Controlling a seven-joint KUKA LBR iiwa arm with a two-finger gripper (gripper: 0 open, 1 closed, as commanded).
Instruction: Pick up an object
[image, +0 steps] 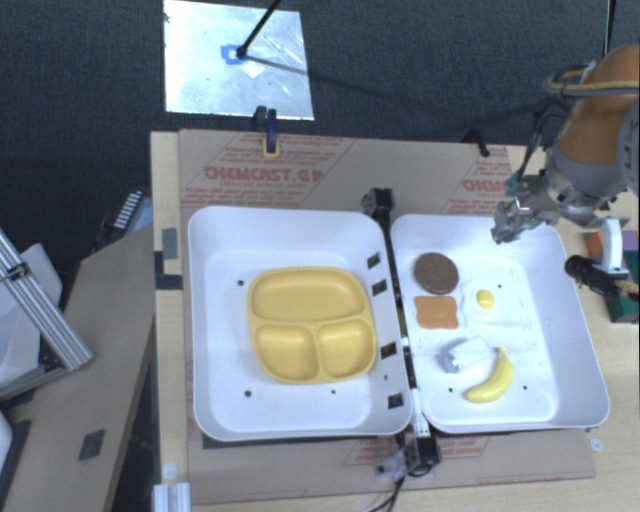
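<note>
Two shallow white bins are seen side by side on the counter (170, 160). The left bin (215, 290) is occupied by a yellow divided tray (305, 323), which lies flat near its middle. The right bin (570, 360) is taken as the landmark. A round brown patty (436, 272) lies near the far left part of its floor, with an orange square slice (437, 312) just in front of it. A fried egg (487, 300) with a yellow yolk lies beside these, toward the bin's middle. A small white object (467, 353) and a yellow banana (493, 377) are placed close together toward the near edge; whether they touch cannot be told. The hand (508, 222) is seen above the bin's far edge, well apart from all the objects, and nothing is seen between its fingers. How wide it is cannot be told.
</note>
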